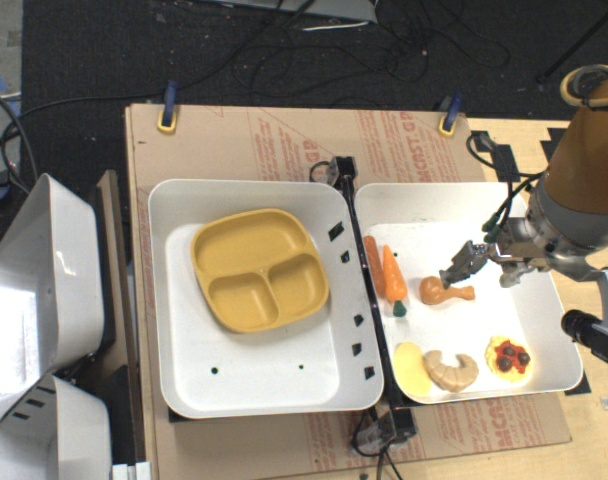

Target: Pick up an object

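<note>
Your gripper (pixel 465 265) hovers just right of the chicken drumstick (pixel 443 291), lined up for a grab; jaws' state I cannot tell.

Right bin (pixel 544 313): bare floor top left; carrot (pixel 392 274), drumstick (pixel 445 291), croissant (pixel 452 370), tart (pixel 510 357) crowd bottom.

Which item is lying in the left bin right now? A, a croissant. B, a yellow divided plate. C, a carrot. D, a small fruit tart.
B: the yellow divided plate lies alone in the left bin, while the carrot, croissant and fruit tart all lie in the right bin.
</note>
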Tool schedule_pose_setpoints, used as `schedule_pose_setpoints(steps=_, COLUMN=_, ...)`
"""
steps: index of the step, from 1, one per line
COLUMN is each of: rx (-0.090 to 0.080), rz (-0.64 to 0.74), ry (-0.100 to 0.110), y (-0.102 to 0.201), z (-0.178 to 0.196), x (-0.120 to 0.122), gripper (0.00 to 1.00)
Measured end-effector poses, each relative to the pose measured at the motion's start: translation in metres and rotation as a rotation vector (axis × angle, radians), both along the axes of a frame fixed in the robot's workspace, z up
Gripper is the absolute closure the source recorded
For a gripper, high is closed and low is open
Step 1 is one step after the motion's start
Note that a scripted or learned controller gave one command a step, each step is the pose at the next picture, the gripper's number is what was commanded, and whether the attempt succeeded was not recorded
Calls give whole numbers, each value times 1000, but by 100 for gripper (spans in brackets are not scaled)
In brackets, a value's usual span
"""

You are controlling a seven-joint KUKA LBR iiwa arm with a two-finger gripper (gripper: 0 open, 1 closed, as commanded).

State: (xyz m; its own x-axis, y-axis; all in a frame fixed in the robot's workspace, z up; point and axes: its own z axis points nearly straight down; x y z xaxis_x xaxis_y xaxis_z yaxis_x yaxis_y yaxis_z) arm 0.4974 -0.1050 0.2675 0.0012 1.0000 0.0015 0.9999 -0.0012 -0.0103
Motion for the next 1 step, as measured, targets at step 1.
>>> schedule_pose_setpoints(steps=1, rx=-1, rz=2, ry=-9, y=0, z=5, x=2, gripper=0)
